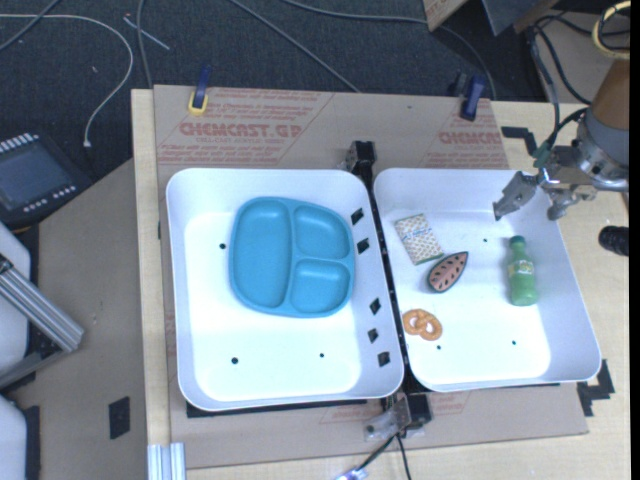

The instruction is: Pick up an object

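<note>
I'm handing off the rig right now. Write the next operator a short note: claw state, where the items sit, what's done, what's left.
Claw: open, holding nothing, hovering over the upper right part of the right bin.
Right bin holds four loose items: green bottle lying just below the claw, patterned packet, brown oval piece, pretzel near the bin's left wall.
Left bin: blue divided plate lying flat.
Done: arm is in over the right bin; nothing lifted.
Left: descend, close on one item and raise it. The green bottle looks the nearest candidate.

Dark carpet floor (300,28) (white cables (110,78) trailing) surrounds a cardboard-topped bench (300,128)
</note>
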{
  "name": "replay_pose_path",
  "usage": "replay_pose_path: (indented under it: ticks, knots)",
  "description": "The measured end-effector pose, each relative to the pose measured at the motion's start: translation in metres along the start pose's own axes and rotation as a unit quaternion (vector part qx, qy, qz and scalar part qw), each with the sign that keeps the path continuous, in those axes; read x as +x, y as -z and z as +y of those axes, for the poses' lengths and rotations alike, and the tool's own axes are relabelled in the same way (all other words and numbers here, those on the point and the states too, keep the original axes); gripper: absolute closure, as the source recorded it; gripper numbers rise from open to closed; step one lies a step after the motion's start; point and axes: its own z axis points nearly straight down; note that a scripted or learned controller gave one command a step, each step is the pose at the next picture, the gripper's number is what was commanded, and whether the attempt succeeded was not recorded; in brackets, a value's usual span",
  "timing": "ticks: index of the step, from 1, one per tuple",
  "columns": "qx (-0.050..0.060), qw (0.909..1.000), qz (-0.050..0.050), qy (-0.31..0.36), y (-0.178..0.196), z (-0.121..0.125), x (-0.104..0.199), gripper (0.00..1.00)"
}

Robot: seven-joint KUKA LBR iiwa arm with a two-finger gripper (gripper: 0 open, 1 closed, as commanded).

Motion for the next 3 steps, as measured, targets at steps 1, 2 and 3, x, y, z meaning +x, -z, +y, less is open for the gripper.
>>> replay_pose_path:
  ticks: [1, 2, 3]
  knots:
    - [-0.007, 1.0, -0.002, 0.002, 0.008, 0.003, 0.0, 0.0]
    - [-0.004, 1.0, -0.001, 0.001, -0.035, 0.004, -0.003, 0.0]
    - [-0.004, 1.0, -0.001, 0.002, -0.081, -0.003, 0.0, 0.0]
